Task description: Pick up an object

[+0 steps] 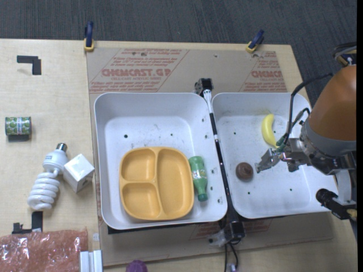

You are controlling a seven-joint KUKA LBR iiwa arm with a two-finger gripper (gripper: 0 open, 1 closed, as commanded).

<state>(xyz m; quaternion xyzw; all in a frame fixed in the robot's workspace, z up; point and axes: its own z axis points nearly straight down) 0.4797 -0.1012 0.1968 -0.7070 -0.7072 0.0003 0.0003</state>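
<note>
In the right bin [295,204] lie a small brown round object [244,171] and a yellow banana [267,129]. My gripper [265,164] hangs just right of the brown object and below the banana, its fingers a little apart with nothing between them. In the left bin [108,152] a yellow divided plate [156,182] sits beside a green bottle [198,177].
On the bench to the left lie a white spiral light bulb [47,177], a white cube [79,172] and a small green can [18,127]. A pink mesh bag [42,251] sits at the bottom left. The grey and orange arm [334,123] covers the right bin's right side.
</note>
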